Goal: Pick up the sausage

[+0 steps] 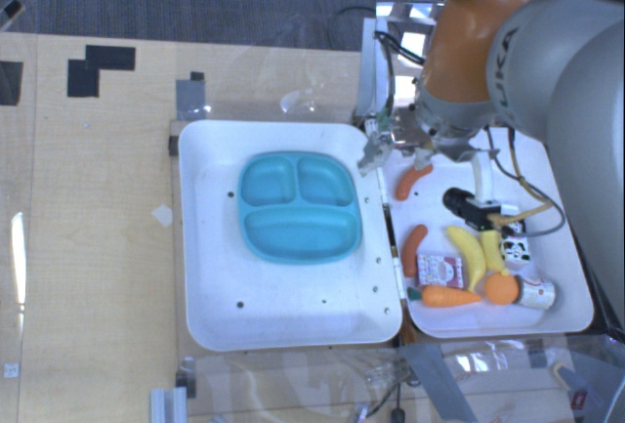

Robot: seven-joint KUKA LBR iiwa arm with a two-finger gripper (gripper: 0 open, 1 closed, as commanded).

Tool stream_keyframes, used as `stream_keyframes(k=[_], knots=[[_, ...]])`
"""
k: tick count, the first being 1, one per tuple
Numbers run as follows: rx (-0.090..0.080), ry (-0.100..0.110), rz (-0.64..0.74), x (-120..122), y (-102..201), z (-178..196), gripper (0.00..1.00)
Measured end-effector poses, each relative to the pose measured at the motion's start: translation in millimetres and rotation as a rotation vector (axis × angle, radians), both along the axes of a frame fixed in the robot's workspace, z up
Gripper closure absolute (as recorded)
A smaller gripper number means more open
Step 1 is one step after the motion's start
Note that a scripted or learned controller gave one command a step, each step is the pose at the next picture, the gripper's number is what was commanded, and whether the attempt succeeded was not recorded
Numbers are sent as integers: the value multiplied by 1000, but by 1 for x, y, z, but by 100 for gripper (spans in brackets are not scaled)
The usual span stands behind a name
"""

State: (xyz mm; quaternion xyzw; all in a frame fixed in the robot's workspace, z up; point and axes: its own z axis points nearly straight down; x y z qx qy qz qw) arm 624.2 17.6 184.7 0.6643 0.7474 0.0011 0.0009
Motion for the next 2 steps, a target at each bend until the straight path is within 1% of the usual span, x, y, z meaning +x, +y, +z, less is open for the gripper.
stream_keyframes(k=[1,2], knots=[[0,-3,-100,39,11,2,0],[-1,-3,-82,9,-38,1,0]])
